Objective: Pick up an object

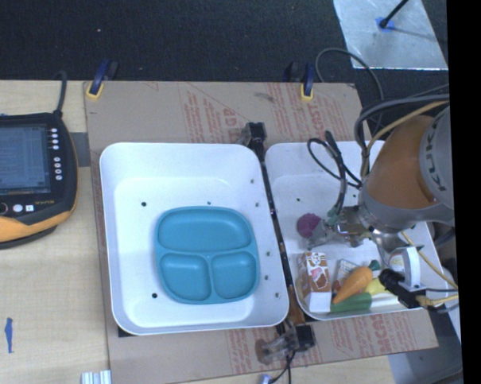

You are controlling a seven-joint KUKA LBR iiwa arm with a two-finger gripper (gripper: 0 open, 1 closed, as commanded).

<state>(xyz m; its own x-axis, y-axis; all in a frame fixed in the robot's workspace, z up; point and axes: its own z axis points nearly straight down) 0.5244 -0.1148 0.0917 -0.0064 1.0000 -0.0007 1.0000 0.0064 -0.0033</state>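
Looking down, you see the pincer (337, 225) low in the right bin (292, 181), just beside a purple object (309, 223); its spread cannot be told. Carrot (353, 282) and snack packet (316, 271) lie nearer. Left bin (128, 172) holds a blue tray (205, 253).

A: The grey arm with the orange band (407, 176) covers much of the right white bin (292, 185); the gripper's fingers are hidden.
B: Its right side is cut off at the frame's right.
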